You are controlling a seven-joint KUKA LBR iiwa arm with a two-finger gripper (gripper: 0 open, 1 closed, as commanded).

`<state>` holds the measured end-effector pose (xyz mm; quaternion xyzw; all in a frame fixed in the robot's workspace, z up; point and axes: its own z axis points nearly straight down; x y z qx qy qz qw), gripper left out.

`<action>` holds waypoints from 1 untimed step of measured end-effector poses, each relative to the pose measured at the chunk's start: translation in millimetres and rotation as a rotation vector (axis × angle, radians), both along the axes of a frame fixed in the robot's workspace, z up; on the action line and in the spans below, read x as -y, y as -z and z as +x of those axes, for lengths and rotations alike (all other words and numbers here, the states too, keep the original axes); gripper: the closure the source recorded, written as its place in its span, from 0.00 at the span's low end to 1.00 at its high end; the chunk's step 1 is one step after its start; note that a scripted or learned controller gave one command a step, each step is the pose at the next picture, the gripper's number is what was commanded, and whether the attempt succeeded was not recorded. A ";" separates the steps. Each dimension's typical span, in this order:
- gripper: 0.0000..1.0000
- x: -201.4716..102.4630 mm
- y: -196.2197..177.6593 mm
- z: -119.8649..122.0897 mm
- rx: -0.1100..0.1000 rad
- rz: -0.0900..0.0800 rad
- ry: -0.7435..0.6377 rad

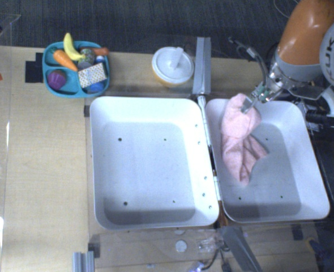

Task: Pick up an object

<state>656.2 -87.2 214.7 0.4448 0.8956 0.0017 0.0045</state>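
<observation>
Camera view: on the tabletop [37, 169], the left bin [150, 157] sits beside the right bin [280, 169], where a pink cloth [240, 140] hangs. Its top is pinched in the end effector [251, 103]. Farther back stand a white lidded bowl [172, 66] and a blue toy tray [76, 68].

floor [127, 7]: dark carpet | bench [37, 169]: pale wood | light: even

We see our arm [311, 33] reaching in from the right, its orange band uppermost and the grey wrist angled down and leftward. Our gripper [249, 105] sits at the arm's low end, its fingers pinched on a pink cloth [239, 137].
</observation>
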 end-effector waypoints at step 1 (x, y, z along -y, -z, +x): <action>1.00 -35.9 28.8 6.5 -0.003 0.000 -0.134</action>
